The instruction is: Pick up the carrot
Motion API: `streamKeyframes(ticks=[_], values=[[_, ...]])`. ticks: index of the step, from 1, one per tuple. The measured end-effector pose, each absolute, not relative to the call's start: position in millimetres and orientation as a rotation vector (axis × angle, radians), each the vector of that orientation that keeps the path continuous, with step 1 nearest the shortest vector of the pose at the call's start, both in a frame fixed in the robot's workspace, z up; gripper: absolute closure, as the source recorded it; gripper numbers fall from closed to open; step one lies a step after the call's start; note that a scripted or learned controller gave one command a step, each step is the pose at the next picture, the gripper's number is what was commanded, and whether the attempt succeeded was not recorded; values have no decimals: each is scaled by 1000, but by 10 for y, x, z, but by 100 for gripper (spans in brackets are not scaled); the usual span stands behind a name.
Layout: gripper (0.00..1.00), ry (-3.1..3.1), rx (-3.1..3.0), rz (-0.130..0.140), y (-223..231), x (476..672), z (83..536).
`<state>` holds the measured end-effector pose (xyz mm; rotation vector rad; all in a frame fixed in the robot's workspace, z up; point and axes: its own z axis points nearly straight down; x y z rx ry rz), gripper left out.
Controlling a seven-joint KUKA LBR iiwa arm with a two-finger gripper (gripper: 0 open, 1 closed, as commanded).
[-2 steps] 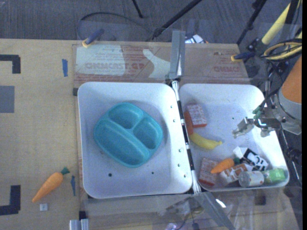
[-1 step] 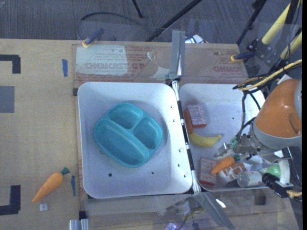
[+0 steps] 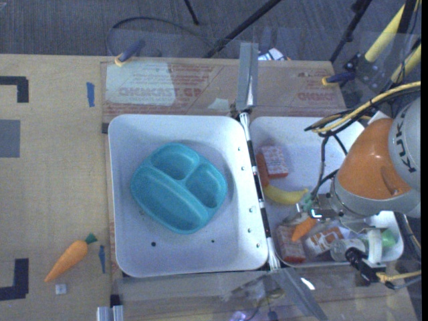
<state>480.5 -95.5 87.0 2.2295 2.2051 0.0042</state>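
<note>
A small orange carrot (image 3: 303,229) lies in the right bin (image 3: 302,141), near its front, among other items. My gripper (image 3: 313,210) hangs just above and behind it, under the grey wrist and orange band of the arm (image 3: 374,166). The arm hides most of the gripper, so I cannot tell whether it touches the carrot. A second, larger carrot (image 3: 67,259) with a green top lies on the bench outside the bins, at the front left.
A teal divided plate (image 3: 179,187) rests in the left bin (image 3: 127,139). The right bin also holds a banana (image 3: 284,194), a red box (image 3: 274,161), a printed packet (image 3: 326,239) and a white-green bottle (image 3: 373,244). Cables trail by the arm.
</note>
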Motion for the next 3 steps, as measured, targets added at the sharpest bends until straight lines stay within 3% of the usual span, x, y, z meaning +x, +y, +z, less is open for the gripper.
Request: streamKeyframes(ticks=[1, 2, 3], values=[[100, 2197, 2234, 8, -969, 4807, 974], [100, 2195, 2239, 5, -977, 4795, 1059], [100, 2222, 2226, -4, -358, 4785, 1895]])
